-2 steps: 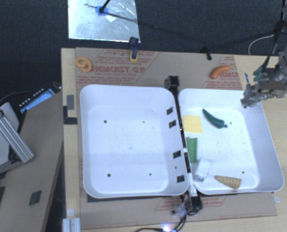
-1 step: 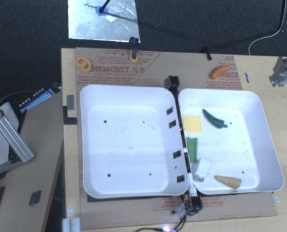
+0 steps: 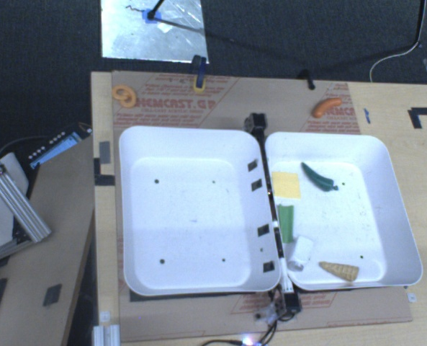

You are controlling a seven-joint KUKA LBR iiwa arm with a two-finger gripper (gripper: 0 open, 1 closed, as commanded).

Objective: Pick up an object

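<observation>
From above, the right bin [image 3: 386, 193] holds everything on offer — a yellow square [image 3: 286, 185] and a green block [image 3: 286, 222] along its left wall, a dark green pepper [image 3: 319, 176] further in, a white piece [image 3: 299, 250] and a tan cone [image 3: 340, 269] near the front. The left bin [image 3: 137, 193] sits beside it. An orange sausage [image 3: 327, 107] and a pretzel [image 3: 124, 96] lie on the bench [image 3: 220, 96] behind.

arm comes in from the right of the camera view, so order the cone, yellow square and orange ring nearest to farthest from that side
1. cone, front of the right bin
2. yellow square, same bin, by its left wall
3. orange ring, on the bench behind the left bin
</observation>
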